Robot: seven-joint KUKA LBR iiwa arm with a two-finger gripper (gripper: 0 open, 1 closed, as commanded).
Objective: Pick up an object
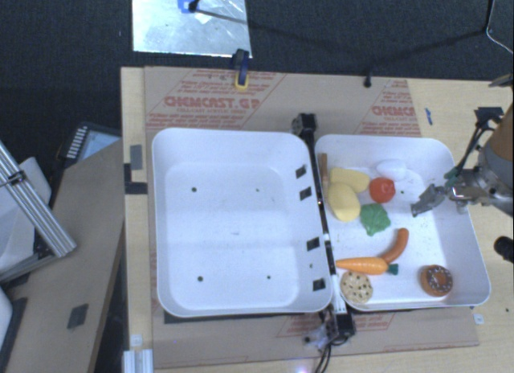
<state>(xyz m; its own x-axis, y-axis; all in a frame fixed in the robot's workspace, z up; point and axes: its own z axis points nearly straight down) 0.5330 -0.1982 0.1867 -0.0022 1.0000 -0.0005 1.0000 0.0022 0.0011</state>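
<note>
The right bin [450,154] holds toy foods. Two yellow pieces [345,193] lie at its left, beside a red tomato [382,190] and a white piece [393,169]. Nearer the front are a green broccoli [374,219], an orange-red sausage [395,244], a carrot [363,265], a cookie [356,286] and a chocolate donut [436,280]. My gripper [440,198] hangs over the bin's right side, to the right of the tomato and broccoli and apart from them. Nothing shows in its grasp.
The left bin [233,146] stands beside the right one, with a black-clipped divider [317,202] between them. Both rest on a cardboard sheet [209,94]. A foil-like square [191,10] lies behind the bench.
</note>
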